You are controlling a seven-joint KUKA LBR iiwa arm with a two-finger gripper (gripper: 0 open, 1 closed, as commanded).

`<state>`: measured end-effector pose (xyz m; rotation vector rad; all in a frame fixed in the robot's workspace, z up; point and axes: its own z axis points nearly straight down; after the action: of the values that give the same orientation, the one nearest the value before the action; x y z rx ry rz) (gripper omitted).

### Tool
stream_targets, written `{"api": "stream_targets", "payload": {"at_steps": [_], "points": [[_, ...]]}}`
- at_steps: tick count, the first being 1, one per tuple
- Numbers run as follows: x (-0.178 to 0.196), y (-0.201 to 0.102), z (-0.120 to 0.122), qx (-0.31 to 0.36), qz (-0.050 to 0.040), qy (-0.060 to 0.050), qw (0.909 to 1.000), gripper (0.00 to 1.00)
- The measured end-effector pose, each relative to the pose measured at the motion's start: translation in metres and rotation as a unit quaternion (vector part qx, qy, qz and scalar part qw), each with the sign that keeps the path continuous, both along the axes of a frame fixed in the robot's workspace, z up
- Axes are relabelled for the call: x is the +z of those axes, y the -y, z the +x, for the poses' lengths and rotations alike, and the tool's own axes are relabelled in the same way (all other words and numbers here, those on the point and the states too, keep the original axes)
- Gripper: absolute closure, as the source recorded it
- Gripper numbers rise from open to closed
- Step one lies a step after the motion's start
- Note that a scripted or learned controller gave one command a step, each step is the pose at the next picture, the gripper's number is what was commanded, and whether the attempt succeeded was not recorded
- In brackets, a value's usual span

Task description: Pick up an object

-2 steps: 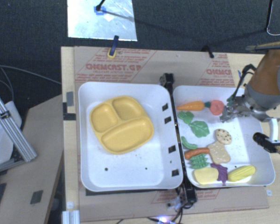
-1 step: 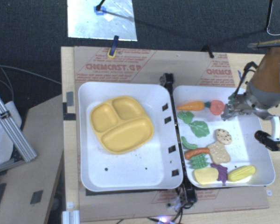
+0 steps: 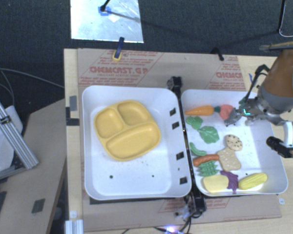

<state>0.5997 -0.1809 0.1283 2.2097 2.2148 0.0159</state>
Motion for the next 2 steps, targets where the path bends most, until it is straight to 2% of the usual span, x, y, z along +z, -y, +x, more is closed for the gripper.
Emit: {"api": "stream_targets", "payload": {"at_steps": [1,2], "points": [[-0.045,0.012,0.044,0.002,0.0007,-0.005,1.0,0.0],[-0.028,0.025,0.071,0.002,0.0,-0.004,1.0,0.0]]}}
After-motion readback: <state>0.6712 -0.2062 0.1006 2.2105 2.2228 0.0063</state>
